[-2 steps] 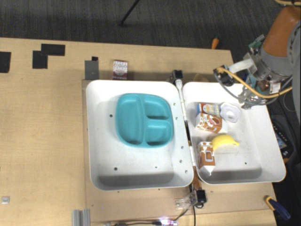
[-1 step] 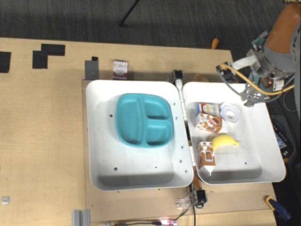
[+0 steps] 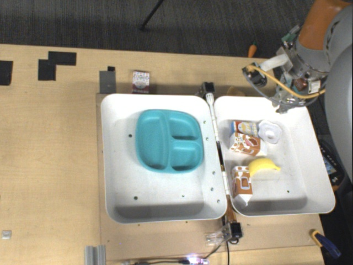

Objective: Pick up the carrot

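**Gripper above the far rim of the right-hand bin**

Arm (image 3: pixel 320 26), grey with its orange band, enters from the upper right of the frame. I see its gripper (image 3: pixel 280 102) hanging over the far rim of the right bin (image 3: pixel 315 164), near that bin's upper right corner, with yellow cable looped around the wrist. From this slant I cannot tell whether the gripper is spread or pressed together, and I see no object in it.

Right bin, contents: a clear cup (image 3: pixel 269 131) toward the upper middle; just left of it a small carton (image 3: pixel 245 141) with orange-brown print; below these a yellow fruit (image 3: pixel 263 167); and a second printed carton (image 3: pixel 241 181) touching the fruit's left side, close to the bin's left wall.

Left bin (image 3: pixel 110 148), contents: one teal divided plate (image 3: pixel 168 141), lying flat near the centre.

Carrot: I cannot identify it with confidence. A small orange sliver (image 3: pixel 252 50) sits on the bench (image 3: pixel 49 164) above the right bin, just upper left of the gripper and apart from it; I cannot tell whether this is the carrot.

Bench, upper centre: a dark block (image 3: pixel 107 80) and a small printed cube (image 3: pixel 141 80) stand side by side just beyond the left bin's far edge. Black tape marks (image 3: pixel 55 64) lie at the upper left.
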`<state>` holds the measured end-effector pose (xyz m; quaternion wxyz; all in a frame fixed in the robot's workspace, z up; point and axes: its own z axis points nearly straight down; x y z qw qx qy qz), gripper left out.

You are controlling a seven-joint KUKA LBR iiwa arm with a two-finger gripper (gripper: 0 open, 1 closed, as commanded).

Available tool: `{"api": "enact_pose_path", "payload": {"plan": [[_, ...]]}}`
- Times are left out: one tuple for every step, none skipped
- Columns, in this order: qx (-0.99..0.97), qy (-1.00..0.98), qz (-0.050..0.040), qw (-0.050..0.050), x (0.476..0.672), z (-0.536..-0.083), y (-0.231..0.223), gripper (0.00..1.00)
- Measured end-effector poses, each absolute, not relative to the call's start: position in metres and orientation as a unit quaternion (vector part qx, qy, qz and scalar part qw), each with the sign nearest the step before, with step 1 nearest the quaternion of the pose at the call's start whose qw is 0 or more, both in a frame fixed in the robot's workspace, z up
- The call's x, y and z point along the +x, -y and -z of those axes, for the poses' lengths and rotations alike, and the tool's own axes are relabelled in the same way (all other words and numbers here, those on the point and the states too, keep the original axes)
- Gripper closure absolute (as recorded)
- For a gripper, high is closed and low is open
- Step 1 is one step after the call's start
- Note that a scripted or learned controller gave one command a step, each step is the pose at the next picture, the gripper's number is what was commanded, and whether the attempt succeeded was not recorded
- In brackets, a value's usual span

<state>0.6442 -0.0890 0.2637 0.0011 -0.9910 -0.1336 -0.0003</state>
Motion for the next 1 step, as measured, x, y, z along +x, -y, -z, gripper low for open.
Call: {"api": "enact_pose_path", "payload": {"plan": [[-0.991,0.135,0.0015,0.002,0.6453,-0.2756,0.0886,1.00]]}}
